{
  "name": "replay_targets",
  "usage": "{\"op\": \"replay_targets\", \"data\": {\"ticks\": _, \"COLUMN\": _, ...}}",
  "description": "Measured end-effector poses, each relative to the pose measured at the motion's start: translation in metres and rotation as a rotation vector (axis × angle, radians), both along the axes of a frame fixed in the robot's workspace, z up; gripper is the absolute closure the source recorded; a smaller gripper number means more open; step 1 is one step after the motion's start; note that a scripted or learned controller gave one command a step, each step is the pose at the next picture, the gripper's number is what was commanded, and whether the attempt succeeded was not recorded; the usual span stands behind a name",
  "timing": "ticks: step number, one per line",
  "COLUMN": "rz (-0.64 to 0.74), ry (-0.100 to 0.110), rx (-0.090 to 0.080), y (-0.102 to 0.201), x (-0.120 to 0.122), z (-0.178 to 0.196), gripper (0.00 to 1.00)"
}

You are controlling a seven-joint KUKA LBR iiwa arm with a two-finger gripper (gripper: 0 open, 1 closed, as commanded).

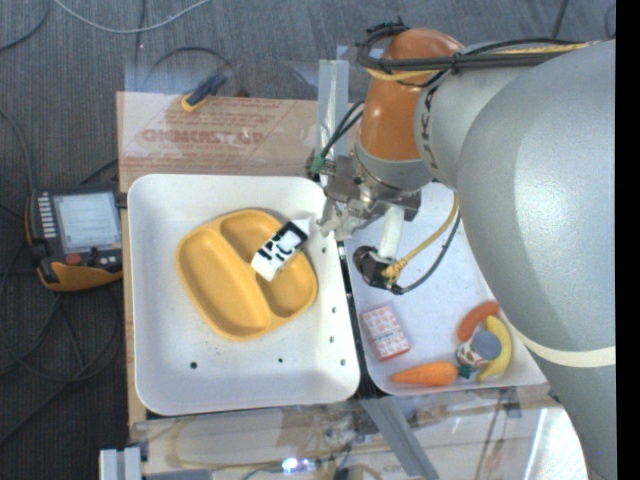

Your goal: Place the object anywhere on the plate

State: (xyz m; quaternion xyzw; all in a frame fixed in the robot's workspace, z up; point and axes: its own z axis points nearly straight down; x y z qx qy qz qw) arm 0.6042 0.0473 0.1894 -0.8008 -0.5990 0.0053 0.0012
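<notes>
Nearest the camera, at the front of the right bin (440, 268), an orange carrot (424, 374) lay on its side. Just beside it on the view's right sat a cluster of small toys (484, 343), yellow, orange and grey, touching one another. A small pink box (384, 331) lay flat a little behind the carrot, near the bin's left wall.

The left bin (160, 348), white and shallow, stood edge to edge with the right one. A yellow divided plate (215, 278) rested in its middle. The object (277, 249), a small black-and-white block, lay tilted on the plate's right side, about where the raised dividers met, touching the plate and well inside its rim.

The gripper (338, 220) hung just to the right of the object, over the seam between the two bins, apart from the object. Whether it was spread or pressed together could not be told from this angle, and nothing was seen in its grasp. A black cable (375, 266) looped below the wrist.

Behind it rose the orange band (400, 98), and the broad grey arm (540, 168) covered much of the view's right side.

Farther back, a brown board (220, 138) lay behind the left bin, with a small blue and yellow tool (203, 90) at its far edge. A handheld controller (75, 230) with a screen sat on the floor to the left
</notes>
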Motion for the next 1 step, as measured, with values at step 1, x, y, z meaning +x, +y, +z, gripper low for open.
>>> {"op": "replay_targets", "data": {"ticks": 1, "rz": 0.0, "ry": 0.0, "rx": -0.001, "y": -0.0001, "x": 0.0, "z": 0.0, "gripper": 0.0}}
